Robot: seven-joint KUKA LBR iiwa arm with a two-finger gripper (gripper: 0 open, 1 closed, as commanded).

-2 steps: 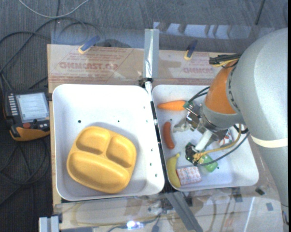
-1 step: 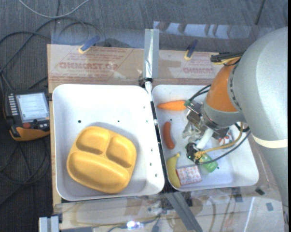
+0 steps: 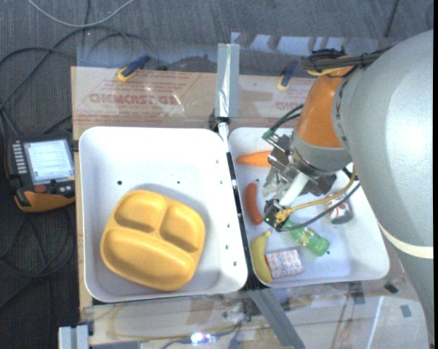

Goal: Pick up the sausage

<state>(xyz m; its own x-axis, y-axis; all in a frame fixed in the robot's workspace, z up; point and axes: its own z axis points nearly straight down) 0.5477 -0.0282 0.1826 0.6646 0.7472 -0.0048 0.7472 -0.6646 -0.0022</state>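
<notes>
Rightward, sausage (image 3: 254,201) within white bin (image 3: 364,264)

One fixed camera looks steeply down from above on both bins (image 3: 88,195), the arm (image 3: 393,137) looming close at right.

Grey carpet (image 3: 168,20) covers the floor, with loose cables (image 3: 30,64) trailing across it. A handheld control pendant (image 3: 41,166) lies left of the bench.
</notes>
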